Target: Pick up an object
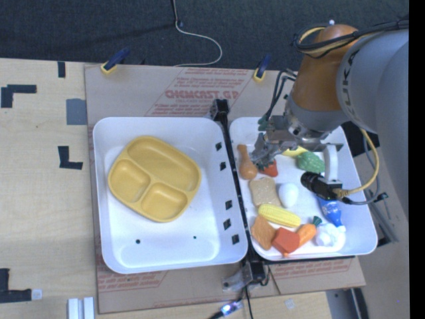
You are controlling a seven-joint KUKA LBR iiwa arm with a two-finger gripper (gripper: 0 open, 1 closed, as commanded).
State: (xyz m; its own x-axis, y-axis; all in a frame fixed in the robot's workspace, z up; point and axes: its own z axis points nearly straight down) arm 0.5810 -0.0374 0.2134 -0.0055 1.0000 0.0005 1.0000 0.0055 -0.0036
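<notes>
Just below the gripper point(263, 153) lies a red toy point(269, 170).

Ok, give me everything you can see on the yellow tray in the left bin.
The yellow tray is a divided plate with rounded corners, glossy like plastic. It has three compartments: one long one along its upper side and two smaller ones below, split by raised ridges. It lies flat, right side up, turned at an angle to the walls of the left bin, in the upper-left part of the bin floor. Nothing sits in it or touches it; it rests only on the bin floor.
</notes>
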